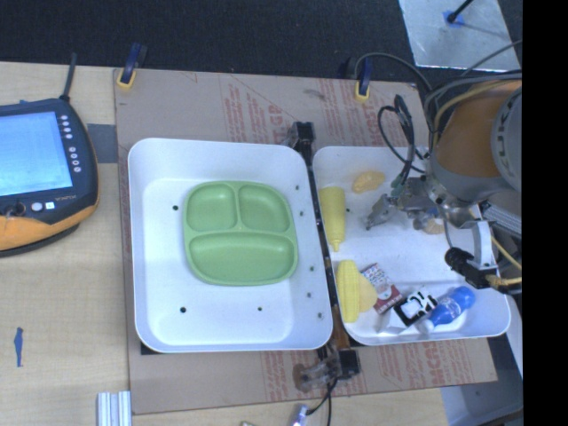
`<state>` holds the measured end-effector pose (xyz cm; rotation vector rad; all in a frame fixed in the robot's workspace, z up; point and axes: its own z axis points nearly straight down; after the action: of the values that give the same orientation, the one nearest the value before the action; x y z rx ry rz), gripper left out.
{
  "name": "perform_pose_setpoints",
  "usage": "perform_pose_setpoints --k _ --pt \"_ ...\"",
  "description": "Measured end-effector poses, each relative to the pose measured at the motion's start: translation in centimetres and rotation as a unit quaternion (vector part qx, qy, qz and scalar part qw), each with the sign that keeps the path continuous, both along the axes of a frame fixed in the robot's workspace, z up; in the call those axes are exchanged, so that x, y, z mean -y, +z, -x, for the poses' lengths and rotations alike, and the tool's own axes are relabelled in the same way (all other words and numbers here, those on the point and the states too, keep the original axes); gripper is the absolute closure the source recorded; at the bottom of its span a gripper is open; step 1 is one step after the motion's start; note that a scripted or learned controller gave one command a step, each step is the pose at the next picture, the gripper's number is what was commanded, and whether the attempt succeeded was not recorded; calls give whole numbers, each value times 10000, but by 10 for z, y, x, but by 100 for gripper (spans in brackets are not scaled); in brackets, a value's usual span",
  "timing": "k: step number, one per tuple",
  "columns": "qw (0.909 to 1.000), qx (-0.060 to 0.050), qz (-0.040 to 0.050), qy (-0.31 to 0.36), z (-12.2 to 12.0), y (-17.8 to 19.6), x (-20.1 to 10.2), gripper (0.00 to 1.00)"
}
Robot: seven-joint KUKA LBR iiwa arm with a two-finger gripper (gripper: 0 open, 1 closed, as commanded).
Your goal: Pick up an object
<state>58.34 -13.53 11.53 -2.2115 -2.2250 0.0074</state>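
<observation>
My jaws (pixel 383 213) hang over the right bin (pixel 497 327), spread and holding nothing: I'm in the approach. The nearest object, a small yellow piece (pixel 367 182), lies just beyond them. Next I must centre over it and descend.

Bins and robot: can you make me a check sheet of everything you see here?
Surface: cardboard-covered bench bearing left bin and right bin.
Job's things: two corn cobs, yellow lump, wrapper, black-and-white item, blue bottle, all in the right bin.
Clutter: green plate in the left bin.
Grippers: gripper low over the right bin, holding nothing.
Cables: black loops by the arm.
Surroundings: pendant, clamps.
</observation>
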Motion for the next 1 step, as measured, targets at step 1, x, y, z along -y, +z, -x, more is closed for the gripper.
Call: perform_pose_setpoints --k 1 --pt "10000 17 3 -5 97 -24 13 0"
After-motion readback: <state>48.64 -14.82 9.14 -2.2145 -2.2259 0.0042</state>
